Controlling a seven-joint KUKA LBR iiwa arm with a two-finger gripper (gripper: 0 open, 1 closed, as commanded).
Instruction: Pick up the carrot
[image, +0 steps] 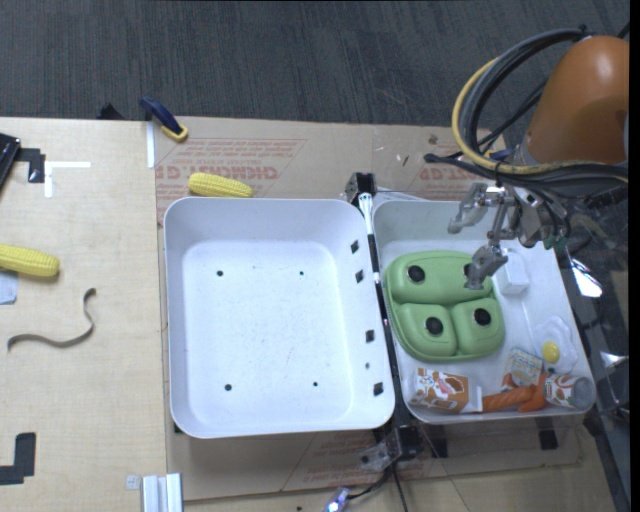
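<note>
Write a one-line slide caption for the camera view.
Pincer hovers over the green tray in the right bin; carrot lies at its near edge.

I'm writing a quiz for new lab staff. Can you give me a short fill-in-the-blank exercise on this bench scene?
1. The carrot lies in the ____ bin.
2. The gripper hangs above a large ____ toy.
3. An ear of corn lies on the cardboard just beyond the ____ bin.
4. The carrot's colour is ____.

Missing words: right; green; left; orange
</note>
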